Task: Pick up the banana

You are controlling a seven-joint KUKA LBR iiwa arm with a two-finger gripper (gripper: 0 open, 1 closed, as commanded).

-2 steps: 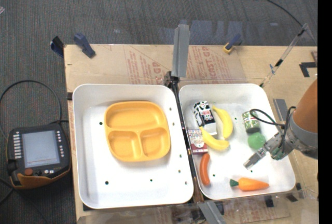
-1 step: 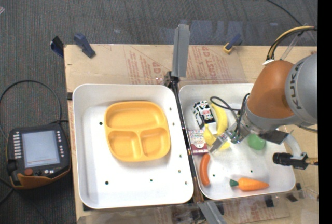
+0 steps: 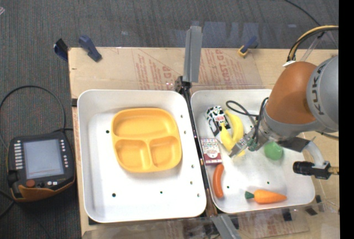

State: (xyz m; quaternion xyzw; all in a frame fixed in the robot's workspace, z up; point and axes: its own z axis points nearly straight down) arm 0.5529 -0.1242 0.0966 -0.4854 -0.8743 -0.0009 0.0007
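The banana lay in the right bin, toward its left side, with a small cow toy touching its far-left end and a little red carton just to its near left. The arm reached in from the right and was bent down over the bin, and the hand sat right at the near end of the banana, low over the bin floor. From where I stood I could not tell whether the hand was open or closed; the wrist hid too much of it. The banana looked to be resting flat in the bin, not lifted.

A green ball sat just right of the hand, a carrot lay near the front edge, and a red sausage lay by the left wall. The left bin held a yellow divided plate.

I judged the task barely begun: the approach was made, but the grip and the lift both seemed left to do.
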